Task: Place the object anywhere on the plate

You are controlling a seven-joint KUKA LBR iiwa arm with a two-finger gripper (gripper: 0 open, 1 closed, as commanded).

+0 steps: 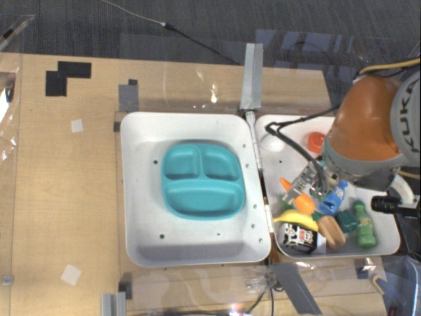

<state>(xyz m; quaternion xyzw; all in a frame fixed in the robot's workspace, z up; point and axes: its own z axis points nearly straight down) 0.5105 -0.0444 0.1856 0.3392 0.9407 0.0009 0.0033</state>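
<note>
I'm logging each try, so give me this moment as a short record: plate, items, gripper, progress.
plate: teal divided plate in the left bin, nothing on it
items: banana, green bottle, red piece and other toys crowded in the right bin
gripper: gripper low over the right bin's pile, above the orange piece
grip: cannot tell
progress: nothing placed on the plate yet
</note>
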